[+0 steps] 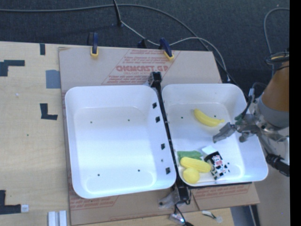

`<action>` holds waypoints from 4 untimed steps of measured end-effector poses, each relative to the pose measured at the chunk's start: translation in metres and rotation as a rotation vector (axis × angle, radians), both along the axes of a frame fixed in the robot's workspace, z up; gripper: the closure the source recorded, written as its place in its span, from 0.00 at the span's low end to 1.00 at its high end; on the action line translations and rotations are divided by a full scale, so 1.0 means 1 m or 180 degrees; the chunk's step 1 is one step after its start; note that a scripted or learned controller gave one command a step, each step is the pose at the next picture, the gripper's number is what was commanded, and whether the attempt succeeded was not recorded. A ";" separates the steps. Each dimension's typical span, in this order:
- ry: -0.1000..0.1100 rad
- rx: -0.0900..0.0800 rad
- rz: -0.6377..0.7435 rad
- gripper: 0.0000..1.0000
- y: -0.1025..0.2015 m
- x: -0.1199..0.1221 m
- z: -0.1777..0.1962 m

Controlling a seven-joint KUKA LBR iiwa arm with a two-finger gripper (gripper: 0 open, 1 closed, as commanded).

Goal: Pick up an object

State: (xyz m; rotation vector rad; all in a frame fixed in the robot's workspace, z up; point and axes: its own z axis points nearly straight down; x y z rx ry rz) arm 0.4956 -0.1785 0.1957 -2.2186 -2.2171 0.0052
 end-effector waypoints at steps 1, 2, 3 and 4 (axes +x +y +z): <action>-0.0017 -0.0004 0.0003 0.00 0.000 0.001 0.002; 0.0000 0.0001 0.0006 0.00 0.008 -0.001 -0.057; -0.0010 -0.0002 0.0005 0.00 0.009 -0.002 -0.109; -0.0024 -0.0006 0.0005 1.00 0.009 -0.001 -0.096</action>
